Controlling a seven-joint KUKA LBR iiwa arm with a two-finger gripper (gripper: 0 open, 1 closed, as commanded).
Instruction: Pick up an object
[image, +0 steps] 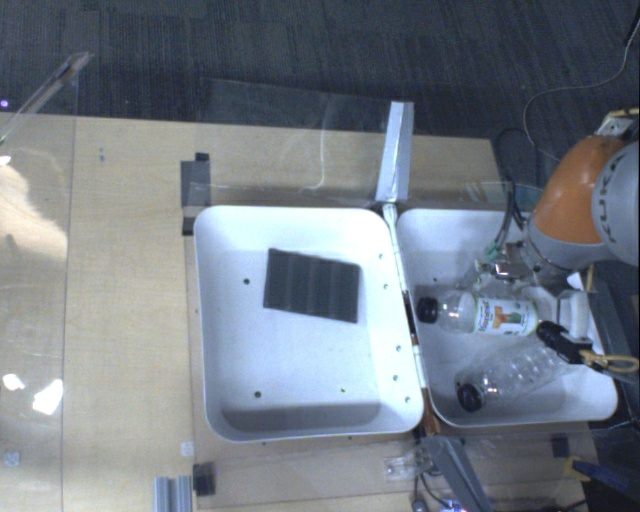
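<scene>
Labelled bottle (490, 314) lies between gripper (500, 268), whose opening I cannot tell, and clear bottle (508, 377).

A single fixed camera looks slantwise down over the bench (120, 350), seemingly fairly close.

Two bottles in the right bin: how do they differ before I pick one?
The labelled bottle carries a white label with orange and green print; the bare bottle has none. The labelled bottle lies almost level across the right bin; the bare bottle slants, cap toward the view's lower left. The labelled bottle sits higher in the view. Both are clear, black-capped and on their sides.
</scene>
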